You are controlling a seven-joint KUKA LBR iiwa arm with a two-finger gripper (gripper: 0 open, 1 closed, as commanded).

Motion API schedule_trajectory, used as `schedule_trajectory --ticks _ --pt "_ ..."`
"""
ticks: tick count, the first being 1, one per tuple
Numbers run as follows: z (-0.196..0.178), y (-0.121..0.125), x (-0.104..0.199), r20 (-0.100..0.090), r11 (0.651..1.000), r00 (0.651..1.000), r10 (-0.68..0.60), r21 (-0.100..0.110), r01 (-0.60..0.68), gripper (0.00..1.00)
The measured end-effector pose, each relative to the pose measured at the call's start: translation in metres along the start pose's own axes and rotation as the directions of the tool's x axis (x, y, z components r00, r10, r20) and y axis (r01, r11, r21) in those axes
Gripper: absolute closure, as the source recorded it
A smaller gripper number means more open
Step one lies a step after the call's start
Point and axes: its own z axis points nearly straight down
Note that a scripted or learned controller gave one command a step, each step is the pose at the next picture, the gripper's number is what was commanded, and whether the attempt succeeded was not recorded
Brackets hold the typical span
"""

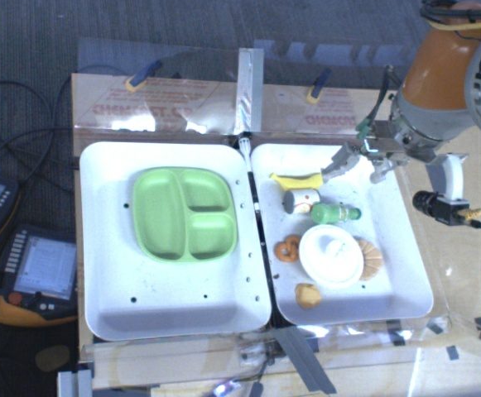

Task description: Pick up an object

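Two bins on worktop. Hand (358,162) spread wide, holding nothing, over right bin (418,284) far side, just right of banana (296,180). Green plate (185,213) in left bin (99,288).

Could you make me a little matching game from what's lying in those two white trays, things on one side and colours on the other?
Things:
1. divided plate
2. banana
3. bottle
4. round lid

Colours and places:
A. white, right tray
B. dark green, right tray
C. light green, left tray
D. yellow, right tray

Pairs: 1-C, 2-D, 3-B, 4-A
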Motion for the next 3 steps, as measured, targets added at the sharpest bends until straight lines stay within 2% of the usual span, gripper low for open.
schedule_trajectory --ticks 1,2,3 --pt "0.168 0.031 0.019 0.0 0.986 0.986 -0.169 -0.003 0.169 0.0" --pt "0.157 0.032 0.019 -0.001 0.986 0.986 -0.168 -0.006 0.168 1.0" --pt "0.045 0.014 0.086 0.001 0.991 0.991 -0.137 -0.001 0.137 1.0"
